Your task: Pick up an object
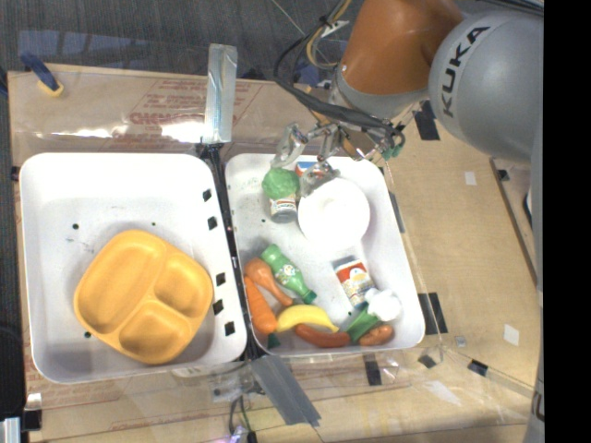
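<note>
From the camera view above the counter [462,247], the arm [443,53] reaches in from the right, its orange band over the far edge of the right bin [399,247]. The gripper [309,150] hangs at that bin's far rim, thin metal fingers pointing down among dark cables. Whether the jaws are spread or closed I cannot tell — the wiring and glare blur them.

Just below the jaws stands a small jar [282,192] with a green, rounded top and a pale body, near the fingers but not visibly between them. Beside it, to the right, lies a round white plate [334,212], smooth and glossy, also close under the gripper.

Nearer the camera, well apart from the jaws, toys crowd the bin's front: a green bottle [288,273] lying tilted, an orange carrot [260,307] along the left wall, a curved yellow banana [307,318], a reddish sausage [323,337], and a small white can [354,281] with a red label.

The left bin [55,183] holds a yellow tray [143,295] — matte plastic, rounded corners, moulded into compartments — resting tilted toward the front.
</note>
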